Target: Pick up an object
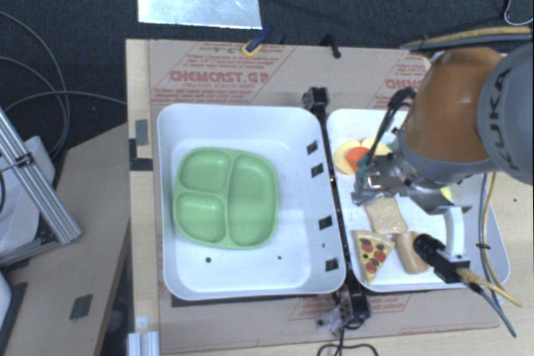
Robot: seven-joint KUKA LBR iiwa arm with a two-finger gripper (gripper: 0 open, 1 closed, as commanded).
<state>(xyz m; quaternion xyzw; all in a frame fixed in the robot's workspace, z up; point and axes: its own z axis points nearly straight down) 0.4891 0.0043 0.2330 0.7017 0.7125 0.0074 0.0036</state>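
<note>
The right bin (338, 127) holds several toy foods: a pizza slice (372, 253) near the front, a tan bread slice (386, 217), a tan sausage-shaped piece (410, 254) and a yellow and orange piece (352, 154) at the back left. My gripper (373, 182) hangs low over the left half of that bin, just behind the bread slice. The arm's orange band (450, 104) and wrist cover the bin's middle and right side.
In the left bin (192, 125) lies a green divided plate (225, 196). A black divider with clips (327, 179) runs between the bins. A black and yellow cable (455, 271) trails over the right bin's front right corner.
</note>
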